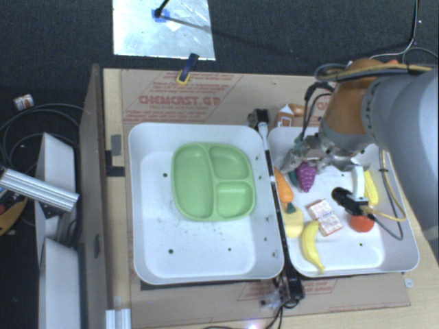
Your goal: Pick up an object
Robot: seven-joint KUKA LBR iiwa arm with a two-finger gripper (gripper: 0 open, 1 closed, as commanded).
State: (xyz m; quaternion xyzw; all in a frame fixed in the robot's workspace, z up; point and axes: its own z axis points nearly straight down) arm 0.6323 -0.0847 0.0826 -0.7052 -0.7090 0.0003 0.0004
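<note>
Two bins stand side by side. The left bin (pixel 151 218) holds one green plate (pixel 212 182) with three compartments: a tall one on its left and two smaller ones on its right.

The right bin (pixel 357 252) holds six loose things, one of each:
- One carrot (pixel 283 187) lies along the bin's left wall.
- One banana (pixel 312 247) lies toward the near edge, its tip pointing at that edge.
- One bunch of purple grapes (pixel 306 175) sits in the bin's far left part, just right of the carrot.
- One small red-and-white box (pixel 324 218) lies flat near the middle, tilted.
- One red tomato (pixel 361 223) lies right of the box.
- One slim yellow piece (pixel 371 187) lies beyond the tomato, near the right wall.

The grapes' long axis runs far to near, with the narrower end toward the near edge.

The gripper (pixel 306 163) is low over the far left part of the right bin, directly at the far end of the grapes and seemingly touching them. How far it is open cannot be told, nor whether the bunch is actually gripped.
</note>
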